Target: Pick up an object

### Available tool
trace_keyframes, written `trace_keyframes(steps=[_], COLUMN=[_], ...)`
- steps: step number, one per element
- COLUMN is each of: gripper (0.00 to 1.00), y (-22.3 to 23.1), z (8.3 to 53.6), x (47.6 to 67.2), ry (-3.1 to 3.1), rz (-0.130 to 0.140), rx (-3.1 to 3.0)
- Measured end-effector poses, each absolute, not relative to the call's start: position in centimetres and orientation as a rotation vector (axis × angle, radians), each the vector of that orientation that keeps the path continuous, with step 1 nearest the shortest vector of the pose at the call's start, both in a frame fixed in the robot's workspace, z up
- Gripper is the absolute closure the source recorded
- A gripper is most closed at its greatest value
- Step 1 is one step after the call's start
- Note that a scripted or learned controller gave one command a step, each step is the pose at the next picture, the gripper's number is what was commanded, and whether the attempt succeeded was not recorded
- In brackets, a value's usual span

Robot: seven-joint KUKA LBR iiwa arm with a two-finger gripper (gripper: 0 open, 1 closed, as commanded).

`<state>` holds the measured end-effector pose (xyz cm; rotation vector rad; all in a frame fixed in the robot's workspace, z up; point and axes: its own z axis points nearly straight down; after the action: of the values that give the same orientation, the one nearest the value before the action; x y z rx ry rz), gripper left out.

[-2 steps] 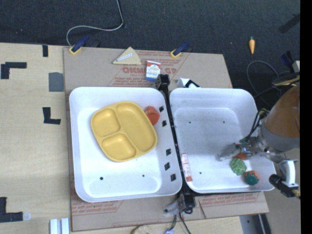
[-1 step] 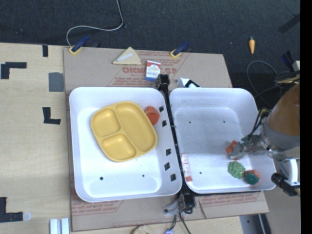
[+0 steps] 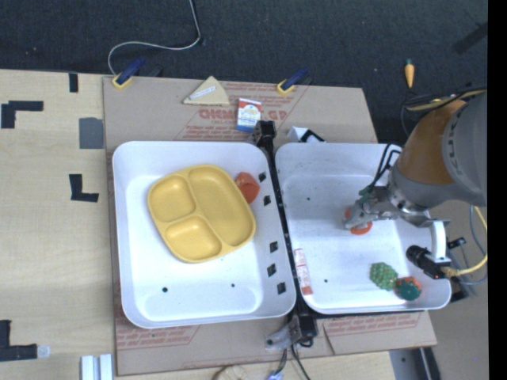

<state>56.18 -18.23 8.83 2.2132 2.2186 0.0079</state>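
Observation:
My gripper (image 3: 360,214) is low in the right bin (image 3: 333,172), near its middle, on the end of the grey arm that comes in from the right. A small red-orange object (image 3: 361,228) lies on the bin floor directly under the gripper tip, partly covered by it. Whether it is gripped is hidden from this angle. A green bumpy cluster (image 3: 383,274) rests near the bin's front right, and a teal and red item (image 3: 409,289) lies beside it in the corner.
The left bin (image 3: 135,283) holds a yellow divided plate (image 3: 201,212), with an orange-red piece (image 3: 249,186) at the plate's right edge. Behind the bins on the cardboard stand a small carton (image 3: 249,115) and a tan wedge (image 3: 207,93).

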Motion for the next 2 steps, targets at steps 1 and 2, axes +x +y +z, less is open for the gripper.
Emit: trace_keyframes(steps=[1,2], gripper=[1.0,1.0], y=[-13.3,-22.5], z=[10.3,18.4], x=[55.2,57.0], ry=[2.226,2.219], rz=[-0.001,-0.003], rx=[2.22,2.22])
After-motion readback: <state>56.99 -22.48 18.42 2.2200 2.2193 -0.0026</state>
